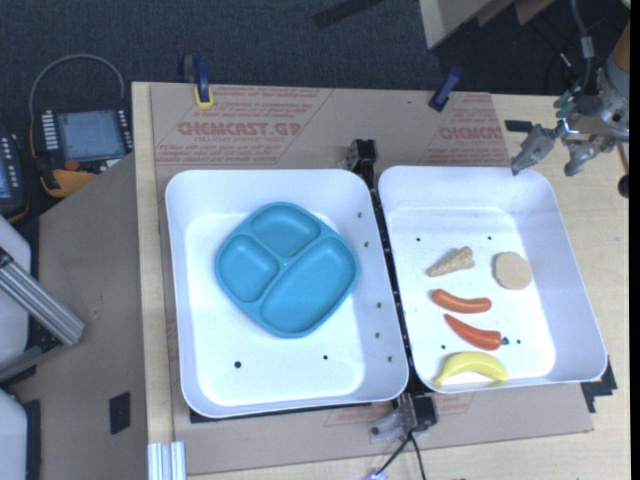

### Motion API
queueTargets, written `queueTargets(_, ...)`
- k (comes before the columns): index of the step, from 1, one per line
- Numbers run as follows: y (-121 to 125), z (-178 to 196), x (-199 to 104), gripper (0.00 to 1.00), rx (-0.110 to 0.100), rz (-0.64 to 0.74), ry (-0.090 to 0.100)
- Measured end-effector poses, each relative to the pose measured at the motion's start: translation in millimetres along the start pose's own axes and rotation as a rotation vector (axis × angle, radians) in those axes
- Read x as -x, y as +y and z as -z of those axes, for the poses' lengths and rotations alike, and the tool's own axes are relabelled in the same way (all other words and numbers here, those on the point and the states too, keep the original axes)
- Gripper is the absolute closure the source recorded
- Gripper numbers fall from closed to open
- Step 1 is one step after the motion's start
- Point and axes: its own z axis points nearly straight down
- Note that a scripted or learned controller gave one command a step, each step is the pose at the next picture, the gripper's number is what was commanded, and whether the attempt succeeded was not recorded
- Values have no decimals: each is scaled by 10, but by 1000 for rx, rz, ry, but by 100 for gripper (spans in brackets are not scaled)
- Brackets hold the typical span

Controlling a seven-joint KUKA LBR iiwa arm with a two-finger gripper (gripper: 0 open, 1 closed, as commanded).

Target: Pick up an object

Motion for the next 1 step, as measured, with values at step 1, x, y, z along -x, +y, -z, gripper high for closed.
queueTargets(1,26,99,-10,0,15,4,-4)
